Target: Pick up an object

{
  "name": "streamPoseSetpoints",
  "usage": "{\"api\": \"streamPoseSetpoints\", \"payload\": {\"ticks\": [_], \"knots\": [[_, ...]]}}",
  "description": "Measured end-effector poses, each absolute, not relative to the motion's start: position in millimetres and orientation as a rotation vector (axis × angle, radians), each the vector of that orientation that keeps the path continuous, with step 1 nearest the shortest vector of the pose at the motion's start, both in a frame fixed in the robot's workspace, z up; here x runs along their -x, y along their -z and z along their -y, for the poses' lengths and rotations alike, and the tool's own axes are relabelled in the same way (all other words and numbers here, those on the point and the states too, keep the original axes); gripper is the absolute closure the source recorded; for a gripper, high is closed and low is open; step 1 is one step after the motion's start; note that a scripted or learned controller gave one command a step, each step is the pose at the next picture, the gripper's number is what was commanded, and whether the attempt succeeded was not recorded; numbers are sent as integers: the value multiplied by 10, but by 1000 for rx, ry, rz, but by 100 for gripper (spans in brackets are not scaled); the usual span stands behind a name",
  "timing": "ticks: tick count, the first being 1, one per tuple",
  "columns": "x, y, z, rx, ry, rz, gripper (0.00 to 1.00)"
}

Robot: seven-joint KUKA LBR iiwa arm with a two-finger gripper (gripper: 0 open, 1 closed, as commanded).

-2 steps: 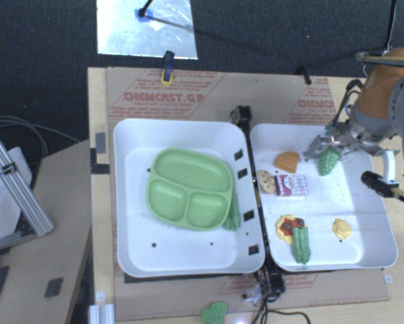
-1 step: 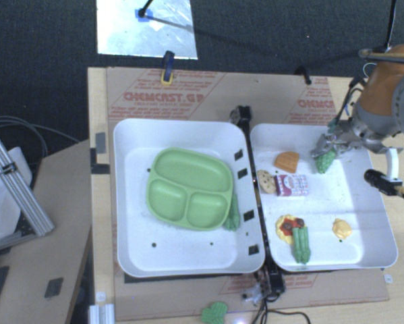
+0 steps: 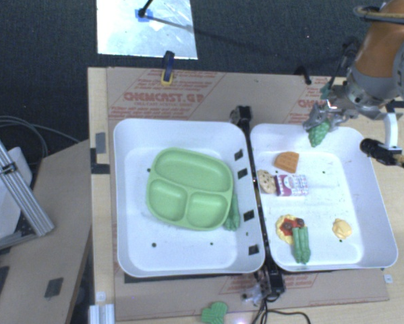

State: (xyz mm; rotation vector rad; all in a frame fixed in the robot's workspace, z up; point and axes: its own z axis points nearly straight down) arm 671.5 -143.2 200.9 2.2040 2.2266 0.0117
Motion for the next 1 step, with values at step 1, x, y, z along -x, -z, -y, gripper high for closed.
{"api": "streamPoseSetpoints", "payload": {"ticks": [1], "knots": [[-5921,-2279,891,-2215,0,-2232,100]]}}
